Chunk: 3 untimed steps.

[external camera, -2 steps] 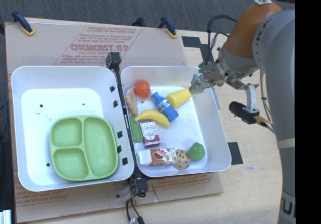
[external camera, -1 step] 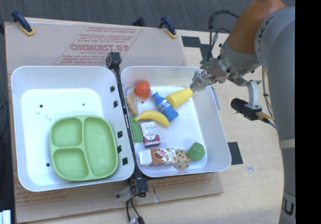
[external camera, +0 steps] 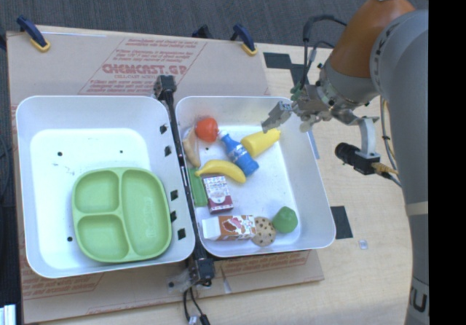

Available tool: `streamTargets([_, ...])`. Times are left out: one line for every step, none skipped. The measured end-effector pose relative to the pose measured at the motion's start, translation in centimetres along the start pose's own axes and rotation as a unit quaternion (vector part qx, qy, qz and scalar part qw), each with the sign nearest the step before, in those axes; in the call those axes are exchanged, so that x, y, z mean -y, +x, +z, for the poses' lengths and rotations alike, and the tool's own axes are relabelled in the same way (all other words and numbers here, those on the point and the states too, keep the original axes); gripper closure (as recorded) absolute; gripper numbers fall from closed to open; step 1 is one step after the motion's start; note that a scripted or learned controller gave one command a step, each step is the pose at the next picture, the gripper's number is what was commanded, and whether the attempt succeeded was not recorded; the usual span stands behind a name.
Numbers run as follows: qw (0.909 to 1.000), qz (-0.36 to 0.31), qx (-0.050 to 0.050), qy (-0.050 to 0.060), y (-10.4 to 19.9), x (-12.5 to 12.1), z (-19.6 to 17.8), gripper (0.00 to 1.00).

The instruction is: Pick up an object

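The right bin (external camera: pixel 309 185) holds several small items: a red ball (external camera: pixel 207 128), a blue bottle (external camera: pixel 239 154), a banana (external camera: pixel 220 169) and a yellow cone-shaped piece (external camera: pixel 261 141). Nearer the front lie a red-and-white carton (external camera: pixel 217 194), a snack packet (external camera: pixel 227 227), a cookie (external camera: pixel 263 231) and a green ball (external camera: pixel 285 219). My gripper (external camera: pixel 279 116) hangs over the bin's far right corner, just above and to the right of the yellow piece. Nothing shows in its grasp.
The left bin (external camera: pixel 44 119) carries a green divided plate (external camera: pixel 121 213). A black clip (external camera: pixel 165 87) sits at the far end of the wall between the bins. Both bins rest on brown cardboard (external camera: pixel 145 61). The arm's cables (external camera: pixel 364 156) hang beside the right bin.
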State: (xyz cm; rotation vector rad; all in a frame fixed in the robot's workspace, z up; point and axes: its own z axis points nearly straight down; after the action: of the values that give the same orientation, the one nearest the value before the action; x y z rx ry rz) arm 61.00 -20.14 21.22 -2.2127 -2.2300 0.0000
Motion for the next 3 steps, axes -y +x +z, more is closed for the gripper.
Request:
streamTargets([1.0, 0.001, -0.001, 0.002, -0.9, 10.7, 12.1, 0.0])
streamTargets([1.0, 0.0, -0.001, 0.002, 4.3, 13.4, 12.1, 0.0])
streamTargets([1.0, -0.002, -0.001, 0.002, 4.2, 13.3, 11.1, 1.0])
